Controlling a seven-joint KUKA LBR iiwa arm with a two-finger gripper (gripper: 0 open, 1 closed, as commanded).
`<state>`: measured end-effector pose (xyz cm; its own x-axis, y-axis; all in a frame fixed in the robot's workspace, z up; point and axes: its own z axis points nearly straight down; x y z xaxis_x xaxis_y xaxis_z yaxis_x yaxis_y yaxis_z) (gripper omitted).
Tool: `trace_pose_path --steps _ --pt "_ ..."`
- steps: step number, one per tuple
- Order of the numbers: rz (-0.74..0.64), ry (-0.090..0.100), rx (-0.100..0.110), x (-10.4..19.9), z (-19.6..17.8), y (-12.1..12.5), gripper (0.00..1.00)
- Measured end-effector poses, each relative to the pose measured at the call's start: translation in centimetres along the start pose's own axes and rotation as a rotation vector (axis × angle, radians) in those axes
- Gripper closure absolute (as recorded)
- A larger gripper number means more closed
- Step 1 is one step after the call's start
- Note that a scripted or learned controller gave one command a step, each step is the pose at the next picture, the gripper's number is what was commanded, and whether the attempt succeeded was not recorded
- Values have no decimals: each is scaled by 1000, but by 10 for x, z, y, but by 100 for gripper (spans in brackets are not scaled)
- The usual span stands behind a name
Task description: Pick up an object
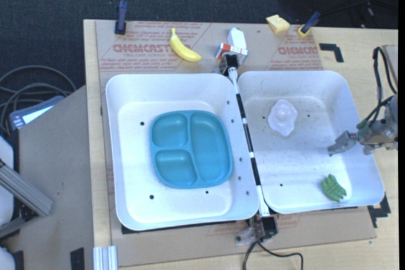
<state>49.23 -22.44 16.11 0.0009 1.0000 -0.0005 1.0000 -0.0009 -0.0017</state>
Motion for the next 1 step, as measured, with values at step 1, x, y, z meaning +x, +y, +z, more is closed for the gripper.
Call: trace_pose_path --steps 1 --pt "-1 2 0 26 -1 -13 0"
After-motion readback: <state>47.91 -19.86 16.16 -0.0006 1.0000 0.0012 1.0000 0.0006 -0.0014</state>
